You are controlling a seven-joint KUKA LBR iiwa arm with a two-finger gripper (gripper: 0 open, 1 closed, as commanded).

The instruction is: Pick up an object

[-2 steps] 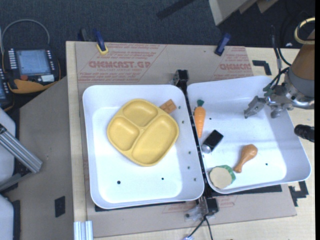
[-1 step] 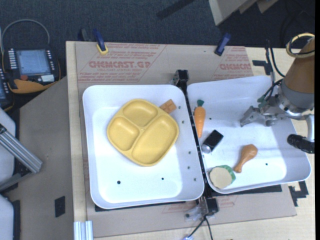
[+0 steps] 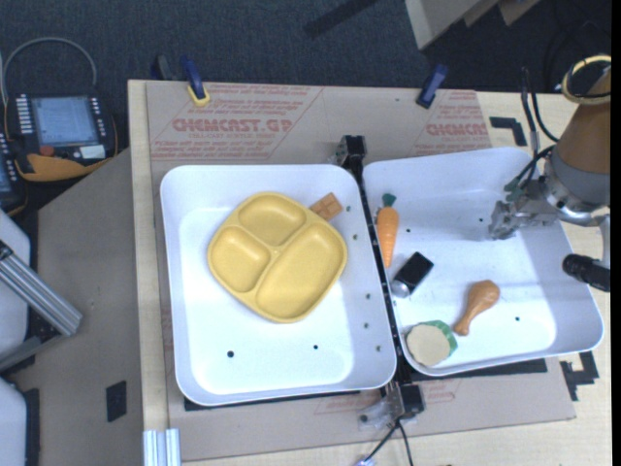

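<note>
The right bin (image 3: 456, 183) holds an orange carrot (image 3: 387, 233) at its left wall, a small black block (image 3: 414, 271) just below it, a brown drumstick (image 3: 474, 305) lower down, and a round cream piece with a green edge (image 3: 430, 343) at the front rim. My gripper (image 3: 503, 223) hangs over the bin's upper right part, well right of the carrot and above the drumstick. Nothing shows between its fingers.
The left bin (image 3: 194, 348) carries a yellow three-part plate (image 3: 277, 255), with a small brown block (image 3: 326, 206) at the plate's upper right edge. The arm (image 3: 585, 153) comes in over the right bin's right side. A black clamp (image 3: 351, 149) sits between the bins at the back.
</note>
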